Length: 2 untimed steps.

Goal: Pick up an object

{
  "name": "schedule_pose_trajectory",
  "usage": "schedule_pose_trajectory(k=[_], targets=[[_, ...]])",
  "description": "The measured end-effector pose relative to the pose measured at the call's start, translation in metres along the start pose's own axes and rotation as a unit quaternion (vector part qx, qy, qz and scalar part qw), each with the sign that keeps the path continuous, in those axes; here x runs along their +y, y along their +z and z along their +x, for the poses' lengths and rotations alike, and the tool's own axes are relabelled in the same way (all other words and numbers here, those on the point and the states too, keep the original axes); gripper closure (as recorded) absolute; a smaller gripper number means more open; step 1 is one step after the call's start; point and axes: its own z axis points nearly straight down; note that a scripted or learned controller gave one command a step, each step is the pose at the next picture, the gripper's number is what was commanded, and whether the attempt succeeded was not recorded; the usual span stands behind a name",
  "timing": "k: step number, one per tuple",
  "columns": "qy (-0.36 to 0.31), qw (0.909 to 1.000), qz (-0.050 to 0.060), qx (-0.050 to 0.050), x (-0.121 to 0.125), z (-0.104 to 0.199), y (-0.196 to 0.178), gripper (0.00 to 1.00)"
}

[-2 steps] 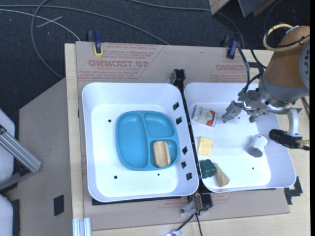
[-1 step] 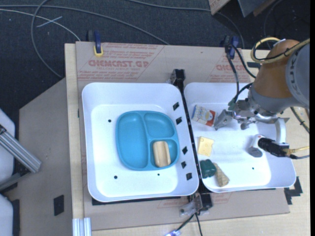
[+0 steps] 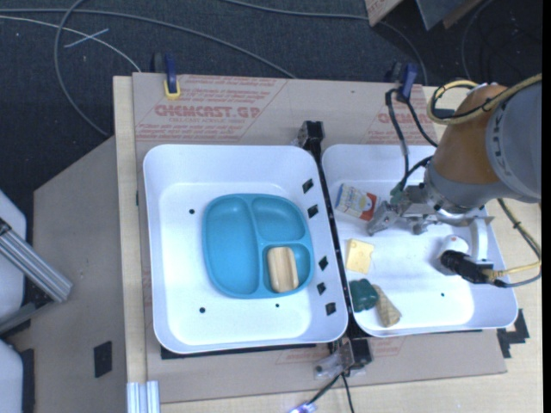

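Note:
In the right bin [image 3: 482, 312] lie a small white and red carton [image 3: 354, 201], a yellow block [image 3: 360, 255], a dark green piece [image 3: 363, 296] and a tan piece [image 3: 386, 310] touching it. My gripper [image 3: 389, 219] hangs over the right bin, just right of the carton and above the yellow block. Nothing shows held in it. The grey arm with its orange band [image 3: 469, 149] comes in from the right.
The left bin [image 3: 172, 299] holds a blue divided plate [image 3: 237, 248] with a tan bread-like piece [image 3: 281, 268] in its lower right compartment. A black divider with clips [image 3: 323, 231] runs between the bins. Cables [image 3: 469, 269] trail over the right bin's right side.

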Motion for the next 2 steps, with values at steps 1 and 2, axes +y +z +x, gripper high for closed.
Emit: schedule_pose_trajectory(k=[1, 2], targets=[[0.000, 1.0000, -0.002, 0.000, 0.001, 0.000, -0.013, 1.00], [0.000, 1.0000, -0.004, -0.001, 0.005, -0.001, -0.056, 1.00]])
